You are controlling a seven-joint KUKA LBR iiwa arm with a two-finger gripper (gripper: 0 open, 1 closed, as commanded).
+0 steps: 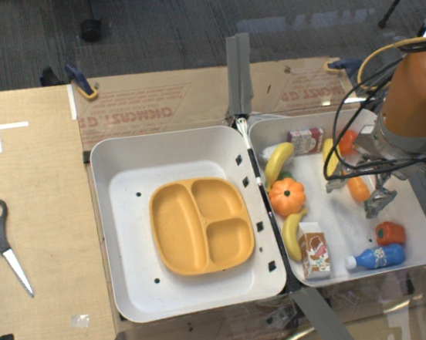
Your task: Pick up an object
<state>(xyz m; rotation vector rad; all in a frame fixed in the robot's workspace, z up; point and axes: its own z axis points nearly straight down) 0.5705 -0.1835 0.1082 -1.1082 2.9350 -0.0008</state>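
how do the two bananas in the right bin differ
The upper banana lies slanted, its top end pointing toward the bin's far right; the lower banana lies nearly straight along the bin's left wall. The upper banana sits above the small pumpkin; the lower banana sits below it, beside the carton. The upper banana looks slightly thicker. Both are yellow, curved, and lie flat near the left wall of the right bin.

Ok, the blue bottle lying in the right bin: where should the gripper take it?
Grip the blue bottle across its body, coming straight down. It lies on its side with its white cap end pointing left, so fingers should probably close across the width. The red item sits close behind it, so descend carefully.
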